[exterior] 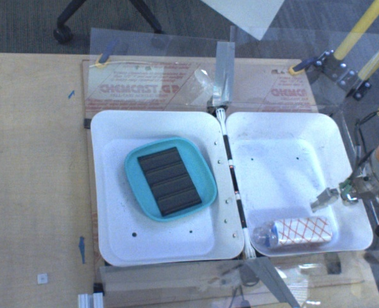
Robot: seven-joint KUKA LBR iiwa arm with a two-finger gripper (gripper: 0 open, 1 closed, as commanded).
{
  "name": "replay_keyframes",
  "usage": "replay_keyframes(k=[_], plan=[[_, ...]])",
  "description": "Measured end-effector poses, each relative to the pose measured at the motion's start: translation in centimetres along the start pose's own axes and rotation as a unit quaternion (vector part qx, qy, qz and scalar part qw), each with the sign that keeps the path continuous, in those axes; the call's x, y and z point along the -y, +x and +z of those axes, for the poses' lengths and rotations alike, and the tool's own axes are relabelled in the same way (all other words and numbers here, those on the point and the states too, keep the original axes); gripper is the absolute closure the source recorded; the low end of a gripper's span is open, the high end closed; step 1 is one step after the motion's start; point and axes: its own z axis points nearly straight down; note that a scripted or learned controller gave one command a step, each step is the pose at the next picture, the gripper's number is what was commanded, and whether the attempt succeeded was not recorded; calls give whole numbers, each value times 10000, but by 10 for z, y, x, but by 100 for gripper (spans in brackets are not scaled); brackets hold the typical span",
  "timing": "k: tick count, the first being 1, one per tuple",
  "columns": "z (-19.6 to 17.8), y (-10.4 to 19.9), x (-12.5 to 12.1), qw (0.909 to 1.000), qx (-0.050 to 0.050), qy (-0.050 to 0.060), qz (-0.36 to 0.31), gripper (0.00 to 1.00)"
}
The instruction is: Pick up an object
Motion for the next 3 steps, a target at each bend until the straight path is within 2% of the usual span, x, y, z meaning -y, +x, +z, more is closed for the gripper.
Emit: replay_keyframes(k=[1,2,3], plan=[[19,33,-4,9975,0,-2,-700,0],[19,2,-7,9910,7,-7,1342,0],[17,3,-2,9719,-24,-15,2352,0]])
